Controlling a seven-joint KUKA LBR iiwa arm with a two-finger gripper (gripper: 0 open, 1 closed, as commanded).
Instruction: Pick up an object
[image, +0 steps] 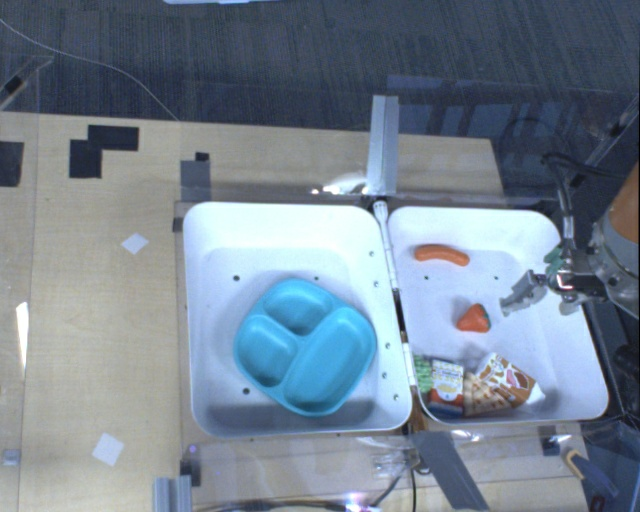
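The gripper (540, 289), fingers open, hangs near a small orange toy (474, 319): probably light and rounded; pinch across its middle.

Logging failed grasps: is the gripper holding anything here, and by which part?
Nothing is held. The gripper hangs over the right bin, apart from the small orange toy.

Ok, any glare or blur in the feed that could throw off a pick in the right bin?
Camera view: bright glare on the metal divider post and the bins' top rims; the right bin is evenly lit with soft shadows; the claw looks slightly blurred; the orange sausage reads sharp.
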